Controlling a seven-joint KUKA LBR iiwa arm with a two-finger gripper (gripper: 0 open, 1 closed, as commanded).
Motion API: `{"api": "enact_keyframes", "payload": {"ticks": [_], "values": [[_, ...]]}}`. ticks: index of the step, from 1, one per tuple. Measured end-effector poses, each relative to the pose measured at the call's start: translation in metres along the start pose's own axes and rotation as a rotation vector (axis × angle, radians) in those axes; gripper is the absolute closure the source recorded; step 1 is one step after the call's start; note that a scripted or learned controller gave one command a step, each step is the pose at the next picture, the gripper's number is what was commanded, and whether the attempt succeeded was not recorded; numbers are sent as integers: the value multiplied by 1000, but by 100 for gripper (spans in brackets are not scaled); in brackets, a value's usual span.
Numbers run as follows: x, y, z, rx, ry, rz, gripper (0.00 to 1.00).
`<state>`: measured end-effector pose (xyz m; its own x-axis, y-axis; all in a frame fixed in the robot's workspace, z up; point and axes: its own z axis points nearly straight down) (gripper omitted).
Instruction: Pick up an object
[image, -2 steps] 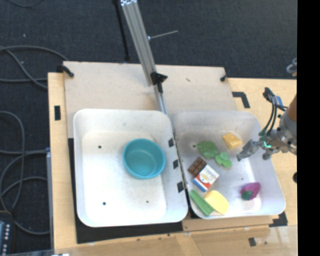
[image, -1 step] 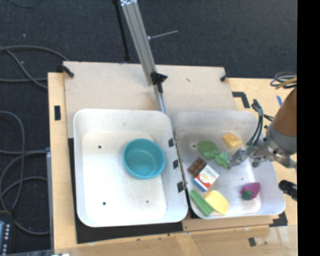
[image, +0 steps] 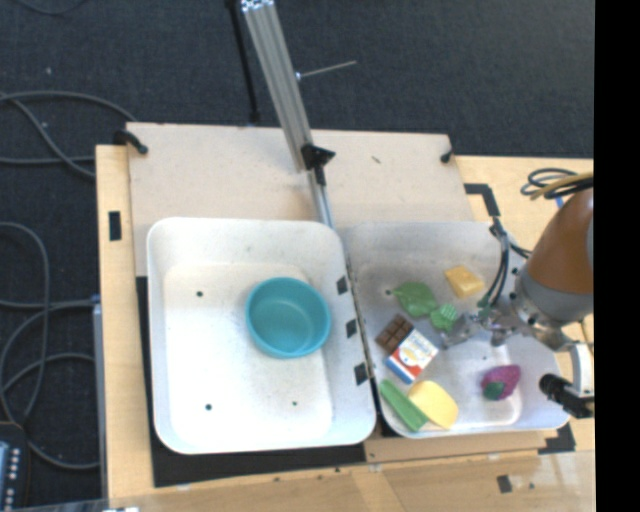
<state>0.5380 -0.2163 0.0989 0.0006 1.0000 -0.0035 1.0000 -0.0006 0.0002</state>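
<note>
Yellow block (image: 437, 403) and a green stick (image: 400, 405) lie side by side, touching, at the near edge of the right bin (image: 470, 425). A purple lump (image: 501, 381) sits near them toward the right, apart from both. Just beyond the yellow block is a small white carton (image: 411, 358) with red and blue on it, and a brown bar (image: 394, 332) lies tilted just beside it on its far left.

Further in, a green leaf-shaped piece (image: 415, 297) rests near the bin's middle. A smaller green piece (image: 444, 318) lies just right of it. A yellow cube (image: 464, 280) sits at the far side, well apart from the near group.

Arm (image: 562, 260), grey with an orange band, enters from the right over the right bin. The tool (image: 472, 326) is low in the bin, just beside the small green piece; whether they touch cannot be told. Its fingers are too dark and small to read: cannot tell whether spread or pressed together, and no object is seen between them.

Left bin (image: 180, 300) holds a teal bowl (image: 288, 316), upright, right of centre. Both bins stand side by side on the desk (image: 220, 170). A metal rail (image: 280, 75) slants across the far side. Dark cables (image: 30, 120) lie on the floor at left.
</note>
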Motion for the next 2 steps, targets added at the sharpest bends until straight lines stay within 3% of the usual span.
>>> {"api": "enact_keyframes", "payload": {"ticks": [1, 2], "values": [[0, 1, -13, -5, 1, 2, 100], [-3, 7, -57, -6, 2, -3, 100]]}}
